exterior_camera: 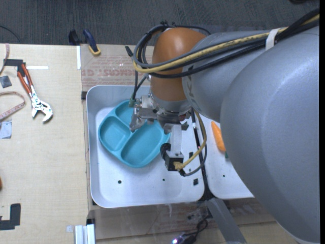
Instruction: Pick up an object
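A light blue divided plate (127, 139) lies in the left white bin (137, 192), toward its back left. My gripper (138, 121) hangs over the plate's right rim, below the orange wrist band (170, 60). The arm covers the plate's upper right part. An orange object (218, 136) peeks out in the right bin (228, 182), mostly hidden by the arm.
On the wooden bench to the left lie pliers with red handles (31, 93) and a few small items. A blue clamp (91, 42) sits at the bench's back edge. Black cables (195, 156) dangle from the wrist over the divider between the bins.
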`<action>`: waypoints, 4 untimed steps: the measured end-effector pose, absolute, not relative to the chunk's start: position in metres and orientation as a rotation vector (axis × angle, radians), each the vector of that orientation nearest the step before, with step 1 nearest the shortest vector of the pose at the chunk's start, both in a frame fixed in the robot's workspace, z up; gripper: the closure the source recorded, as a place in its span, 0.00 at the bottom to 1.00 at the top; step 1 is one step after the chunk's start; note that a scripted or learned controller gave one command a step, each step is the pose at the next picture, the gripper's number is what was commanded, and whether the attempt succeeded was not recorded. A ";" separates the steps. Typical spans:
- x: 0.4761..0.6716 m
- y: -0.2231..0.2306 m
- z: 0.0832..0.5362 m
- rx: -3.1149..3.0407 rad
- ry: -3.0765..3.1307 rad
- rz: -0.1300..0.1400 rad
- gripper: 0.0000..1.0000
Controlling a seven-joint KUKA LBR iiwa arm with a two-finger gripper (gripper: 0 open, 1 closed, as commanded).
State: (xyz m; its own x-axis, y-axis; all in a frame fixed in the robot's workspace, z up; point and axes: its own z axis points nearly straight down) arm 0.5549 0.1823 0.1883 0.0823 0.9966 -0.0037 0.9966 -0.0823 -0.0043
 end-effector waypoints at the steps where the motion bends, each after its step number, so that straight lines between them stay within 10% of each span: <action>1: 0.508 0.223 0.274 -2.172 -2.270 0.004 0.00; 2: 0.502 0.192 0.113 -2.170 -2.285 -0.021 0.00; 3: 0.574 0.177 0.096 -2.302 -2.125 0.021 0.00; 4: 0.507 0.228 0.216 -2.237 -2.206 0.006 0.00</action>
State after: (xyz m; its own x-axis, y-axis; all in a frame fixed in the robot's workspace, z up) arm 0.5074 0.2285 0.2159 0.0136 0.9999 -0.0026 0.9999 -0.0136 -0.0025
